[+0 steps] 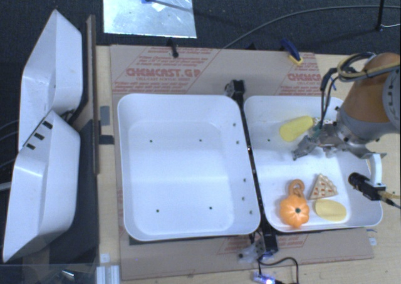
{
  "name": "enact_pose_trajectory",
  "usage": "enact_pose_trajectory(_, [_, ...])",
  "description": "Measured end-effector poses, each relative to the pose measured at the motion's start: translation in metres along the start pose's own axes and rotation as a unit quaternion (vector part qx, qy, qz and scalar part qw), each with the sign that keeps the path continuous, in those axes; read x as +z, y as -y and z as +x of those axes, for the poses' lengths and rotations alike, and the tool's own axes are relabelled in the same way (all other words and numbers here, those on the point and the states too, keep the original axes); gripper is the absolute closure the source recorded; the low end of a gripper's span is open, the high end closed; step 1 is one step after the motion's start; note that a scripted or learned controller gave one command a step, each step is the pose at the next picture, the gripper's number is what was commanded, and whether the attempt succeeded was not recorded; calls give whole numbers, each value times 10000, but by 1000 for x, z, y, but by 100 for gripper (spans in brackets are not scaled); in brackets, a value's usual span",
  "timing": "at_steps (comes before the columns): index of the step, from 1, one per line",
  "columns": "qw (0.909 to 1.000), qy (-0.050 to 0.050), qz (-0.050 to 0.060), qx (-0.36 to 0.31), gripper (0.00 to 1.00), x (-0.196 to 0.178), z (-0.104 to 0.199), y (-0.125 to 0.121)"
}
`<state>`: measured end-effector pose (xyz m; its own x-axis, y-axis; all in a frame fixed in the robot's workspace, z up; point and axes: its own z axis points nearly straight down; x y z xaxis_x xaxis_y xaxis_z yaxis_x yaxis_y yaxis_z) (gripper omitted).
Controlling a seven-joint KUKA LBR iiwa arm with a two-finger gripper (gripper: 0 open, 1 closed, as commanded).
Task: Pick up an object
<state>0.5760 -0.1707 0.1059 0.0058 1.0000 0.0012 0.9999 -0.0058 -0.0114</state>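
The right bin [269, 170] holds several small items. A pale yellow oblong piece [296, 128] lies near its far side. A small orange pumpkin [294, 212] sits at the near edge, with a brown pretzel [296, 185] just behind it. To their right lie a triangular pizza slice [323, 187] and a yellow oval piece [330, 210]. My gripper [305, 147] hangs low over the bin, just below and right of the pale yellow piece. Nothing is visibly held in it.
The left bin [135, 170] lies beside the right one, with a black divider [249, 151] between them. The grey arm with its orange band [369, 104] covers the right bin's far right corner. Two white bins [44, 151] are stacked off the bench on the left.
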Motion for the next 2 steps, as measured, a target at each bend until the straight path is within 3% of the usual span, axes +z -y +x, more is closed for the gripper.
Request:
enact_pose_trajectory(1, [10000,10,-67,-36,0,22,-14,-71])
enact_pose_trajectory(2, [10000,6,-57,-35,100,11,-14,-70])
